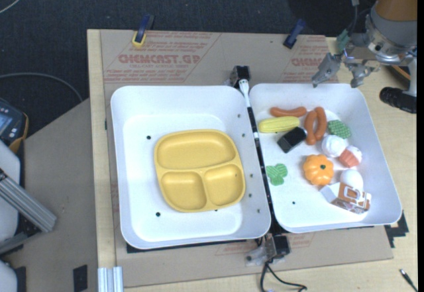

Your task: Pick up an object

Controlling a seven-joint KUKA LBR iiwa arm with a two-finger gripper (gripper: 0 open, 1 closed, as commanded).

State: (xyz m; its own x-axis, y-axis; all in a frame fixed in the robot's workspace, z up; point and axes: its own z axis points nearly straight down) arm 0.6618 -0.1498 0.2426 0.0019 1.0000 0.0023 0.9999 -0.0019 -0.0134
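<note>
The hand (339, 74) hangs above the far rim of the right bin (377, 151), its two fingers spread apart with nothing between them.

The right bin holds a cluster of small toy foods. A yellow corn cob (278, 125) lies with its long axis running left to right, tilted slightly. Just beyond it an orange sausage (287, 111) lies nearly parallel, also left to right. A second sausage (316, 124) is bent, running mostly from the far side toward the near side. A black block (291, 139) sits just beside the corn, skewed diagonally. Nearer the front are an orange pumpkin (318, 169), a green leafy piece (276, 173) close to the bin's left wall, and a small printed carton (351, 199).

The left bin (132, 171) holds a yellow divided plate (199, 169), flat, with three compartments.
</note>
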